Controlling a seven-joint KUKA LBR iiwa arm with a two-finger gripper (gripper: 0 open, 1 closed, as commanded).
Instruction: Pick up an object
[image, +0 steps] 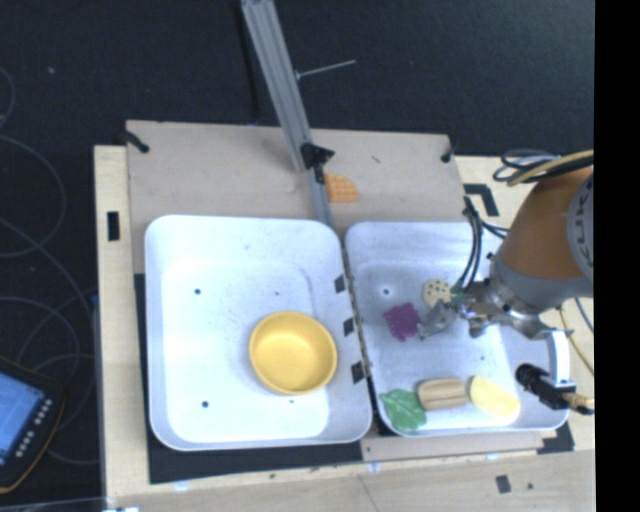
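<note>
So the bench (400, 480) is a pale wooden top with a brownish board (230, 170) laid across its far half, sitting on a dark, almost black floor (100, 60) with thin cables (40, 240) looping over it on the left. A grey metal pole (285, 100) slants up from the back of the bench near the middle, with a small orange tag (341, 189) just beside its foot. Down in the bottom left corner there's a handheld device with a lit blue screen (20, 415), and the light is even and flat all over.
</note>
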